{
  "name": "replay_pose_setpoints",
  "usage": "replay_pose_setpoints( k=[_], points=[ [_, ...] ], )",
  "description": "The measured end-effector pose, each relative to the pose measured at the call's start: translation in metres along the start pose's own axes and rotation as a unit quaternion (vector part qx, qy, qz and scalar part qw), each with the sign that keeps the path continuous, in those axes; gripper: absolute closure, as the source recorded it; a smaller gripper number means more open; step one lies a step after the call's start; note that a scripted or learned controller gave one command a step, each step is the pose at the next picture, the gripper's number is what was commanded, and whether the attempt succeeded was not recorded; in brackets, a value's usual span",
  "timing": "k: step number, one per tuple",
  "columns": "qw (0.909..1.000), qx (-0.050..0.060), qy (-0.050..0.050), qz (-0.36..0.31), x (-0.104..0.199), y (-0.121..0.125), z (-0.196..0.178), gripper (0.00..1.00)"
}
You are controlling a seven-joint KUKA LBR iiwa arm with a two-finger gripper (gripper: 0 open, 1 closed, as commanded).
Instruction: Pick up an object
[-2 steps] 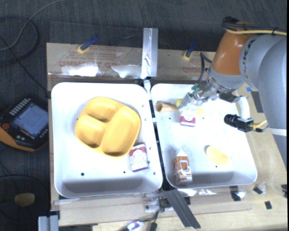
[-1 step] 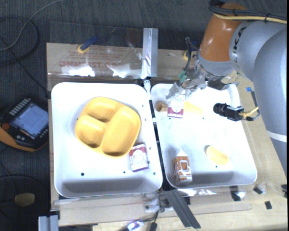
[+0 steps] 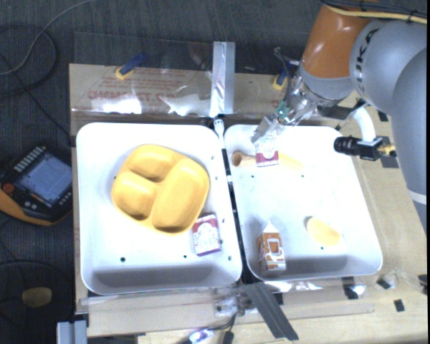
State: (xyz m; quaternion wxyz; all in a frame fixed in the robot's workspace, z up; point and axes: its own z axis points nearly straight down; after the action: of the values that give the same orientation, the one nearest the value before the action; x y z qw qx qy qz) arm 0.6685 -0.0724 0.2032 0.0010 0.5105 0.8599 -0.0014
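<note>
My gripper [image 3: 267,136] hangs over the back left part of the right bin [image 3: 358,213]. Directly under its tip is a small red and white carton [image 3: 267,156]; whether the two touch I cannot tell. Beside that carton, to the left, lies a small tan piece [image 3: 240,158], and to the right a pale yellow flat piece [image 3: 292,163]. An orange carton [image 3: 271,253] stands at the right bin's front left. A yellow oval piece [image 3: 322,231] lies toward the front right.
The left bin [image 3: 100,256] holds a big yellow lumpy object [image 3: 160,186] and a small red and white carton [image 3: 206,235] near the divider. A handheld pendant [image 3: 36,185] lies on the floor to the left. The arm [image 3: 358,41] crosses the right bin's back right corner.
</note>
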Motion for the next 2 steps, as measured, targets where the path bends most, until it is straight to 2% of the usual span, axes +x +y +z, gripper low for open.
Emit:
replay_pose_setpoints(
  k=[1,2],
  points=[
    [0.9990,0.000,0.000,-0.045,0.036,0.002,-0.034,1.00],
    [0.9987,0.000,0.002,0.050,0.045,-0.010,-0.012,1.00]
  ],
)
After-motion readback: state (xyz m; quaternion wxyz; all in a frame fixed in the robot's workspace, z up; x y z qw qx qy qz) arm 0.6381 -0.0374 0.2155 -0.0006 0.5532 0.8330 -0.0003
